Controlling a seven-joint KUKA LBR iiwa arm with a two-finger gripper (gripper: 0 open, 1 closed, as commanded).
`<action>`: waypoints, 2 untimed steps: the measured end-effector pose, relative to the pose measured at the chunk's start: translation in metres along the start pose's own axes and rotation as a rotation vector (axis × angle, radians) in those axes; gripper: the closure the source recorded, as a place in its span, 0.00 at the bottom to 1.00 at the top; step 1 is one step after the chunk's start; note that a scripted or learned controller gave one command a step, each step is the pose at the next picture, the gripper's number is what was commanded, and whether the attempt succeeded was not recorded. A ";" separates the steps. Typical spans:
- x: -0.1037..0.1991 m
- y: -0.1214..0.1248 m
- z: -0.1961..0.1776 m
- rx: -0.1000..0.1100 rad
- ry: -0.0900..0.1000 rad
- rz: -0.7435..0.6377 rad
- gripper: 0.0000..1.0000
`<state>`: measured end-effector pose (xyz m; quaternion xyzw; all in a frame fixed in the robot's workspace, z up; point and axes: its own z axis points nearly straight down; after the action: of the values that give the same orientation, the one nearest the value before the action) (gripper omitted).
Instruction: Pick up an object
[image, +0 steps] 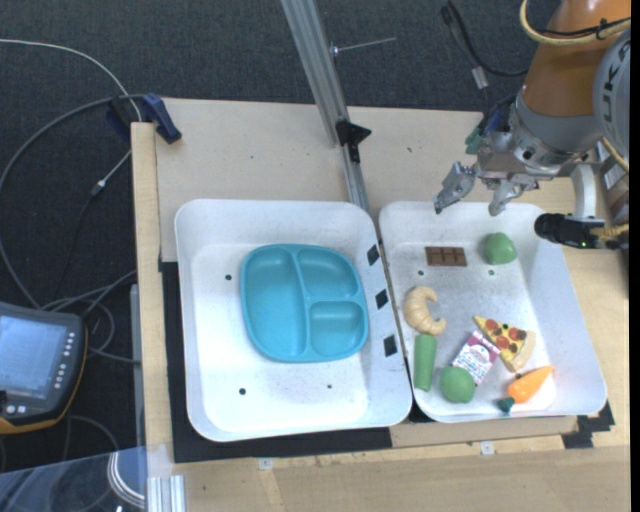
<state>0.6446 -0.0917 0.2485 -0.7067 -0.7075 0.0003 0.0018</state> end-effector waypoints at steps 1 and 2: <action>0.000 0.000 0.000 0.000 0.000 0.000 0.00; 0.003 -0.004 0.043 0.003 -0.001 0.000 0.00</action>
<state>0.6407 -0.0882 0.2059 -0.7067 -0.7075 0.0016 0.0023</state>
